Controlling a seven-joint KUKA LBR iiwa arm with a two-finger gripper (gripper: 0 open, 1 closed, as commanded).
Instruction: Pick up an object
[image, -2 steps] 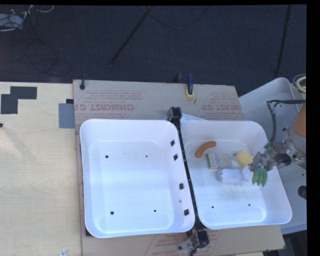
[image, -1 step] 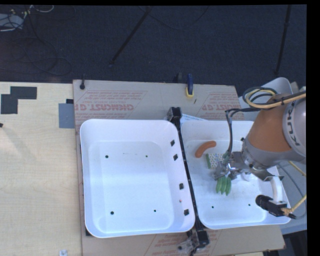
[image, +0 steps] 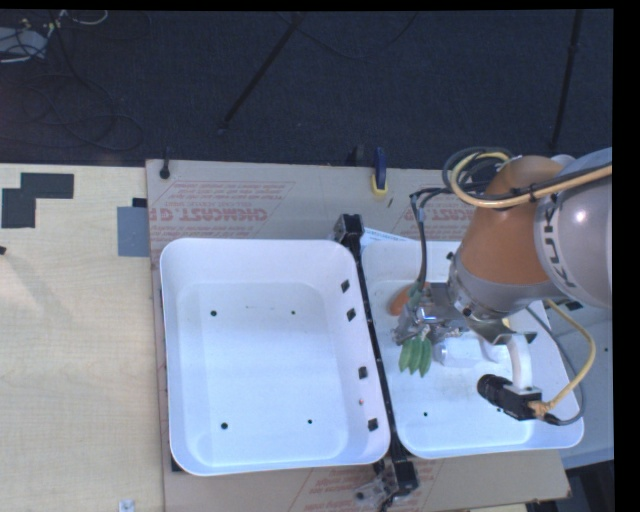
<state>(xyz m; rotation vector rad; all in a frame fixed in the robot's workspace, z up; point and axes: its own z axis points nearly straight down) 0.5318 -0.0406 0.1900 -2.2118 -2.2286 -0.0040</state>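
The arm was seen reaching in from 3 o'clock, over the right bin. The gripper was lowered near the bin's left wall, at about 9 o'clock of the bin's middle. A green object was seen directly under the gripper, touching it or very close; whether it was pinched between the fingers cannot be told. An orange object was partly hidden at 11 o'clock of the gripper. The left bin was placed beside, at 9 o'clock.
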